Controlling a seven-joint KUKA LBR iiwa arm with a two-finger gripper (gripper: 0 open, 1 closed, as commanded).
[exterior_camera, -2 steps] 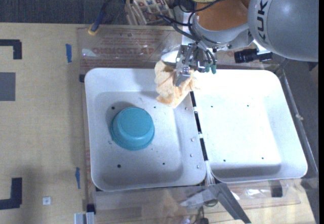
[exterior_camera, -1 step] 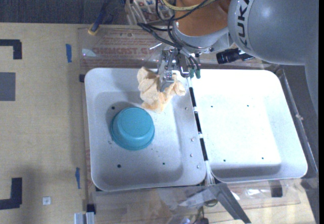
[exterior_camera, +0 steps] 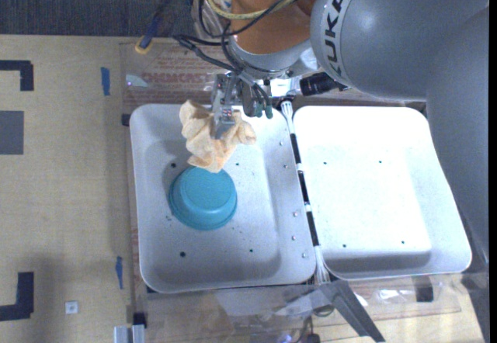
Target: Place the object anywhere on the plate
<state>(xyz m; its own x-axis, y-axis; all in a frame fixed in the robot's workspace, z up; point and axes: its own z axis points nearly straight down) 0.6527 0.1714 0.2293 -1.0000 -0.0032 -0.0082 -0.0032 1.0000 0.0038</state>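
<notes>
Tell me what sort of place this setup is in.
Likely a robotics lab test bench: a KUKA arm with loose cables reaches over two white bins, blue tape marks dot the wooden bench, and its hand holds a tan cloth.

Just below the metal gripper point(exterior_camera: 226, 112) hangs a crumpled tan cloth point(exterior_camera: 211, 141), soft and matt. Further below, the blue plate point(exterior_camera: 203, 198) looks like smooth plastic. Both white bins point(exterior_camera: 264, 256) have a speckled plastic sheen.
</notes>
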